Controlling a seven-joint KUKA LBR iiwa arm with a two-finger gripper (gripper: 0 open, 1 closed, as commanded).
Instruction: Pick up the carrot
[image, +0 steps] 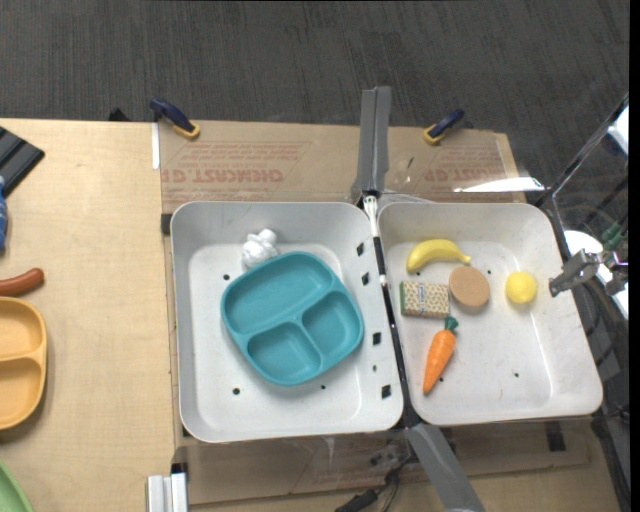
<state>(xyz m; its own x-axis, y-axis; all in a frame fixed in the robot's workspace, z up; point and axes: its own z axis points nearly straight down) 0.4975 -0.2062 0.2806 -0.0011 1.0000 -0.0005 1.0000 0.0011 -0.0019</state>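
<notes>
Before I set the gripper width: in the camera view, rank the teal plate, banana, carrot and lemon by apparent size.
1. Teal plate, by far the largest.
2. Carrot and banana: similar length, too close to rank.
3. Lemon, the smallest.

In the right bin (560, 395), the carrot (439, 358) lies tilted, its green top near a small box (425, 298) and a round brown disc (469, 287). These two block access from above the carrot's top end. A banana (436, 253) sits behind them; a lemon (520, 288) lies well apart to the right. The bin floor right of and below the carrot is bare, giving open approach. The bin's left wall (392, 330) stands near the carrot's left side.
</notes>
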